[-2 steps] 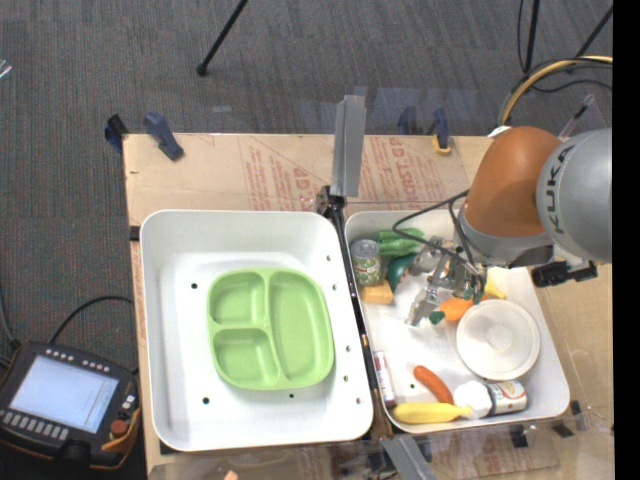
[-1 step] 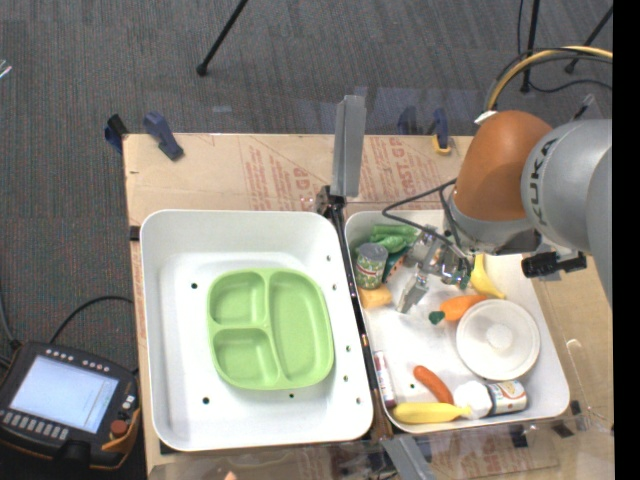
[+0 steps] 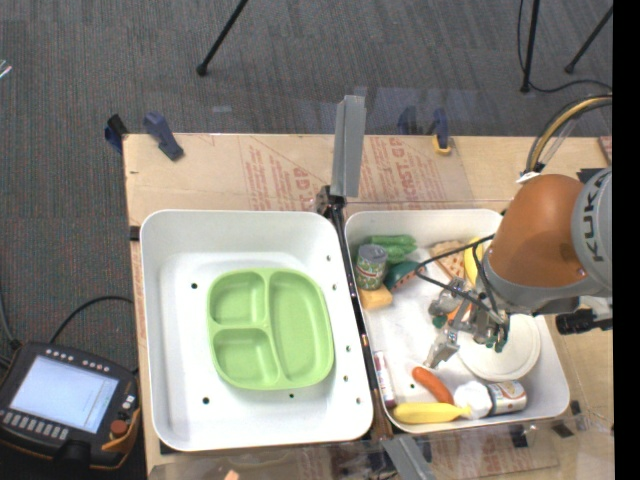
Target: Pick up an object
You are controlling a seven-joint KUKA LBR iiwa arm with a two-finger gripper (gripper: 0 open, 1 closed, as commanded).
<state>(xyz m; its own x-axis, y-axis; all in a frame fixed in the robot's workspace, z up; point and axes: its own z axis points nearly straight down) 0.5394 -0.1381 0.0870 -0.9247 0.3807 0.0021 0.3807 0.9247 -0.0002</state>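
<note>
my gripper (image 3: 447, 340): lower right of frame, over the right bin (image 3: 405, 420), fingers spread, nothing between them
carrot (image 3: 432, 383): on the bin floor just below my fingertips, apart from them
banana (image 3: 423, 412): along the bin's bottom wall
white plate (image 3: 517, 353): right of my gripper
green can (image 3: 371, 265): upper left of the bin
left bin (image 3: 165, 268): holds a green divided tray (image 3: 270, 328)

pincer (image 3: 452, 336) over right bin (image 3: 405, 408) | green tray (image 3: 270, 328) in left bin (image 3: 170, 268)
</note>
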